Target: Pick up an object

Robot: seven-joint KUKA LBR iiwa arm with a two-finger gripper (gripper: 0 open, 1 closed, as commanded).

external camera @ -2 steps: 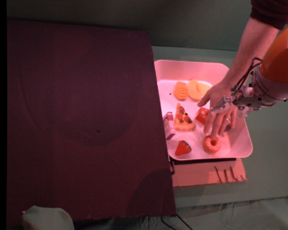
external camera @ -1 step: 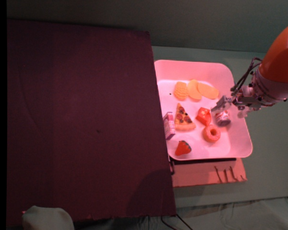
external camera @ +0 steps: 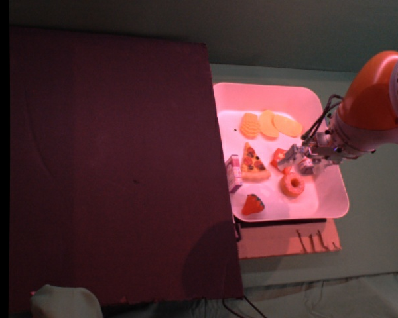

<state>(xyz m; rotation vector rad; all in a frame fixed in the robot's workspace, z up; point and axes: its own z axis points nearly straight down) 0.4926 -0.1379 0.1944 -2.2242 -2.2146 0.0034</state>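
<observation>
Gripper low over the toy food

Gripper (external camera: 298, 161) hangs low inside the right bin (external camera: 331, 204), which is the white bin you can see. A big dark board (external camera: 119, 164) covers the left side of the bench.

The arm (external camera: 378, 101) reaches in from the right and points its tool to the left. The tool sits between two small toys. A little red piece (external camera: 279, 158) is just beside its tip on the left. A doughnut (external camera: 292, 185) lies just below it, toward the front of the bin. Both are very near the tool. I cannot tell if it is touching either one.

I cannot tell how wide the tool is open, because it is small and blurry. Nothing can be seen caught in it.

Other toys lie further left. A pizza slice (external camera: 254, 163) lies with its point toward the back of the bin. A strawberry (external camera: 253, 205) sits near the front edge. A small pink box (external camera: 233, 175) stands by the left wall. Yellow chips (external camera: 278, 124) and a ridged orange piece (external camera: 250, 125) lie at the back.

My guess is that the red piece or the doughnut is the easiest one to pick, since they are nearest. The tool would only need a tiny move left or forward.
</observation>
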